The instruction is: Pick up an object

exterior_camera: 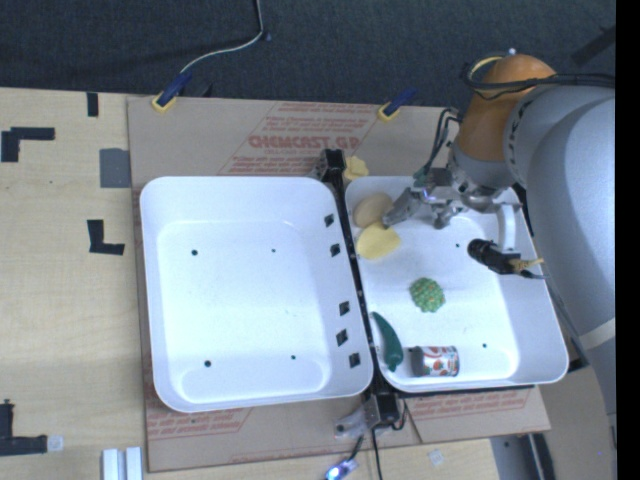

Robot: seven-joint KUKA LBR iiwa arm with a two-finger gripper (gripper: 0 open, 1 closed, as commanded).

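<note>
The jaws (412, 203), whose opening I cannot tell, sit in the right bin (530, 340) just right of the tan potato-like piece (371, 208), the nearest object.

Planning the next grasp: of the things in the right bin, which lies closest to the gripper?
The tan potato-like piece at the bin's far left corner, just left of the gripper. The yellow piece sits just below it; the green ball and can lie farther.
</note>
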